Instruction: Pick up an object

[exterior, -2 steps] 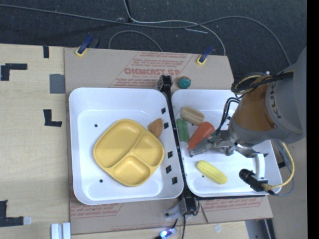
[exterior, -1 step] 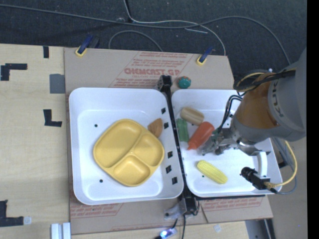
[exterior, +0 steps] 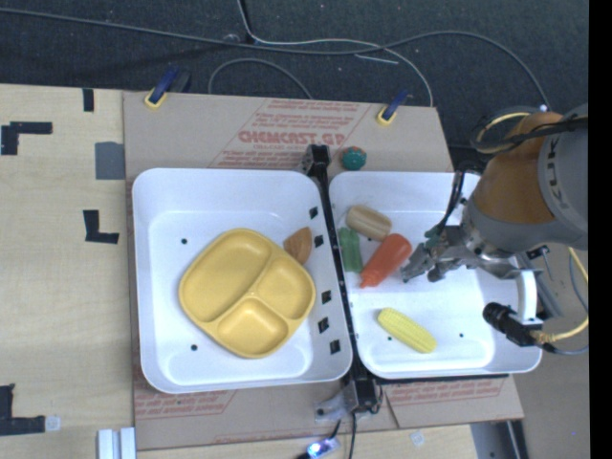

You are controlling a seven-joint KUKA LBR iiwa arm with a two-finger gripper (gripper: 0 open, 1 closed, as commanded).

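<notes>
The orange carrot [exterior: 385, 259] lies in the right bin [exterior: 421, 360], long axis from five-past-one down to seven o'clock, narrow end lower left, with the gripper [exterior: 427, 260] just at its three o'clock side, its fingers too dark and small to tell whether parted or closed. A green piece [exterior: 350, 251] touches it at nine o'clock, a tan roll [exterior: 368, 222] sits at eleven, yellow corn [exterior: 406, 330] at five. Both bins rest on cardboard [exterior: 287, 127] over a wooden bench [exterior: 57, 285]; dark carpet [exterior: 115, 17] with cables lies at twelve.

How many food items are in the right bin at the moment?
4: a tan bread roll at the top, a green vegetable beside the divider, a carrot mid-bin, corn near the front. The arm may hide more.
</notes>
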